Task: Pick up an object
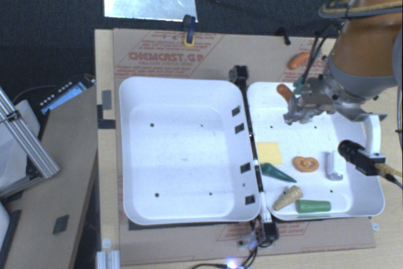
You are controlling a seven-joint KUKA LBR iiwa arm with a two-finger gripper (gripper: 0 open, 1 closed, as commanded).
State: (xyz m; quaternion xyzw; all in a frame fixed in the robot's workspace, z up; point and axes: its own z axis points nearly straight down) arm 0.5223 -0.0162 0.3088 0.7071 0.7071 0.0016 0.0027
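Pincer (296, 115) grip unclear, seemingly over right bin (352, 201) | plywood bench (170, 53) | dark floor

from my seat i see two white bins: the left bin (182, 148) at frame centre, the right bin (352, 198) holding a yellow square (269, 152), dark green cone (277, 172), pretzel (306, 164), tan cone (286, 198) and green cylinder (313, 205). the gripper (301, 111) hangs over its upper part, beside an orange sausage (284, 92).
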